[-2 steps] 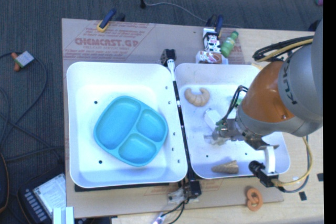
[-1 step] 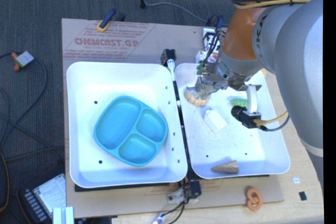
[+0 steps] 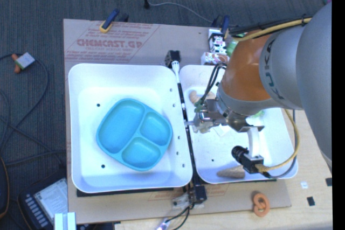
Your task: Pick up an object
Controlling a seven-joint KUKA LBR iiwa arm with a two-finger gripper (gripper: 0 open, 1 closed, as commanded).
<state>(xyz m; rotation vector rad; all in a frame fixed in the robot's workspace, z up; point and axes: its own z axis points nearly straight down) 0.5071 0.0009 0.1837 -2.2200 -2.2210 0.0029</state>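
Left bin (image 3: 81,94): blue divided plate (image 3: 135,133), centre; right bin (image 3: 285,169): tan object (image 3: 230,172) at front edge, pale object (image 3: 193,97) near back-left corner; end effector (image 3: 202,122) over right bin's left side, grip state cannot be told; advice: centre over one object, descend straight.

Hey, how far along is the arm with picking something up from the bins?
Done: the arm has reached over the right bin. In hand: nothing visibly; its end effector sits low near that bin's left wall. Left: an actual lift. The blue divided plate lies in the left bin, and a small tan piece lies in the right one.
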